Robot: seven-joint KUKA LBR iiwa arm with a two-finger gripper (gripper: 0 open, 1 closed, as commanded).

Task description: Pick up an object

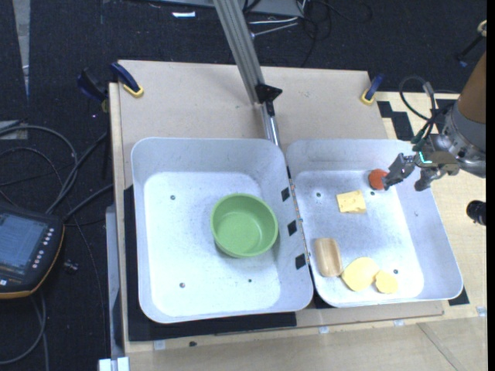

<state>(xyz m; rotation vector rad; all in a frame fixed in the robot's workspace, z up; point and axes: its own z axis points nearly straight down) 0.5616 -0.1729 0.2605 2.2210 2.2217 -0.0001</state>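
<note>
Task object unspecified; candidates all in the right bin [433,230]. Small orange-red ball [377,178] near that bin's far right wall, round, glossy, partly covered by the gripper's dark finger. Yellow cheese-like wedge [351,202] just beside it toward the bin's middle, pale yellow, blocky. Tan bread-roll shape [327,256] by the bin's left wall. Two yellow rounded pieces at the near edge: a flat disc [360,273] and a smaller lump [386,283], touching or nearly so.

Gripper [411,172] reaches in over the tabletop's right edge, low at the bin's right rim. Jaws spread open, one tip at the ball, the other apart toward the right; nothing is between them. Contact with the ball is hard to judge. Arm cut off by the frame edge.

Left bin [155,207] holds one green bowl [244,224], upright, near centre-right. Tabletop [201,99] pale wood, clamps [371,89] at far corners.
</note>
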